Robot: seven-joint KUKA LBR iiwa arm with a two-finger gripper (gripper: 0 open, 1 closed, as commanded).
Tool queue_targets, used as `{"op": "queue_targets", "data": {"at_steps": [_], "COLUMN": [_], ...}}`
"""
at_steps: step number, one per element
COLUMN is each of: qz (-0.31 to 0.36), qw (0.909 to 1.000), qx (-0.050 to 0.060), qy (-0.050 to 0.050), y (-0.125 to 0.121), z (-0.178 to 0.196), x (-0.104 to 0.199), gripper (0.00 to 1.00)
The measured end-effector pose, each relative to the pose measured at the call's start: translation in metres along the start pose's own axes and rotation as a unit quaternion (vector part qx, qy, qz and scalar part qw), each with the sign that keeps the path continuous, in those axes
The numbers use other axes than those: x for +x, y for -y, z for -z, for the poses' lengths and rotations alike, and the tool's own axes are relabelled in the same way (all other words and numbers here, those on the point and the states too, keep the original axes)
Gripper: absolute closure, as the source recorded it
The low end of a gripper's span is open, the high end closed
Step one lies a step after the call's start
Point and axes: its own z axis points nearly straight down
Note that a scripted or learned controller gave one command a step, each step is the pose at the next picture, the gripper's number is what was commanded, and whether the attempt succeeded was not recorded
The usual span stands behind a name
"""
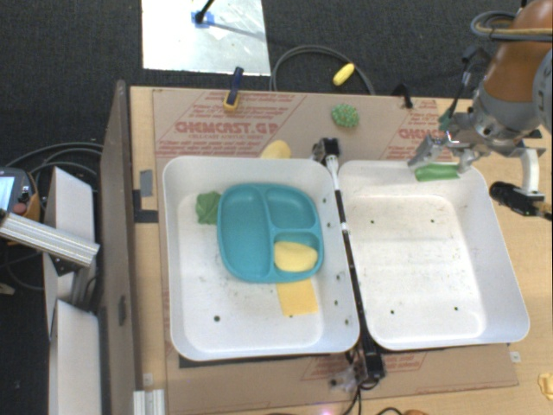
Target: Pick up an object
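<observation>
Bench: cardboard-topped, two white bins side by side.
Left bin [186,318]: yellow slab [298,298] near; teal tray [251,232] carrying yellow lump [295,256].
Right bin [510,318]: green piece [436,172] on far rim.
Gripper [442,152]: right over green piece; fingers' spread unclear.
Progress: nothing visibly lifted yet.

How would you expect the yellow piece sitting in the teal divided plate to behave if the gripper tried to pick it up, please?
The yellow piece looks rounded and smooth, so it may slip or roll between two fingers. It seems small and probably light. It sits in a walled compartment of the teal divided plate, whose ridges could block a finger, and the plate itself might shift in the left bin.
</observation>
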Motion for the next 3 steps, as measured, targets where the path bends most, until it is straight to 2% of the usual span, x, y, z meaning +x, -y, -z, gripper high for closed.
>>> {"op": "queue_targets", "data": {"at_steps": [1,2,3], "qz": [-0.001,0.0,0.004], "qw": [1.0,1.0,1.0], "qx": [0.006,-0.001,-0.001], "qy": [-0.002,0.0,-0.002], "y": [0.04,0.035,0.076], "z": [-0.123,-0.105,-0.019], "x": [0.003,0.003,0.096], "gripper": [0.0,1.0,1.0]}}
